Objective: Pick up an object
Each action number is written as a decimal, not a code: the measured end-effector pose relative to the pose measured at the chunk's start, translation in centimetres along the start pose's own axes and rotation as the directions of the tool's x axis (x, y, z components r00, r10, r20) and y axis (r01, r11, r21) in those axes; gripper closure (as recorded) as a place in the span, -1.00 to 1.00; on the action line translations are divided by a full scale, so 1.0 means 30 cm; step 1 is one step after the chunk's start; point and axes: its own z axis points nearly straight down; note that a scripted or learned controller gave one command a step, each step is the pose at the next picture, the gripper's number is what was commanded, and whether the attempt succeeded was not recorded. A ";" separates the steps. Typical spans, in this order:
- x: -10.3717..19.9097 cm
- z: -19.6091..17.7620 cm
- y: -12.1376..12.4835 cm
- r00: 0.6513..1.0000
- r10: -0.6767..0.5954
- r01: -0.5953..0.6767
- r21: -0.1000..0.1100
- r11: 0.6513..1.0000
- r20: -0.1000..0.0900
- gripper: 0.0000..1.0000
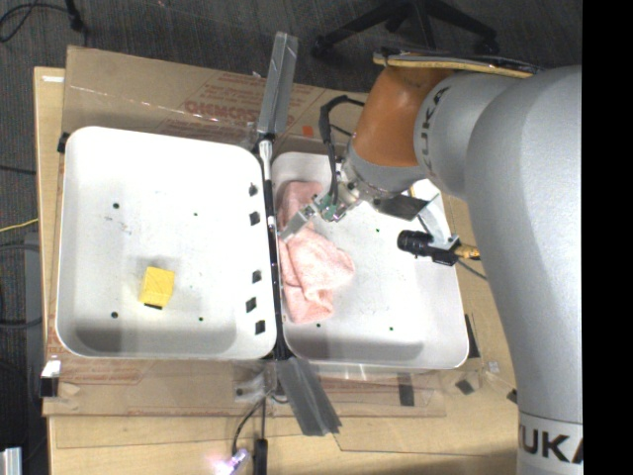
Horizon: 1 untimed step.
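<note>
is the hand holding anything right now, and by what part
Cannot be told: the hand sits at the upper edge of the pink cloth, but no grip shows.
</note>
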 end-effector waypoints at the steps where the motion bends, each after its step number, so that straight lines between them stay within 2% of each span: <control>1: -0.031 0.098 -0.009 0.974 0.228 -0.228 0.005 0.974 0.008 -1.00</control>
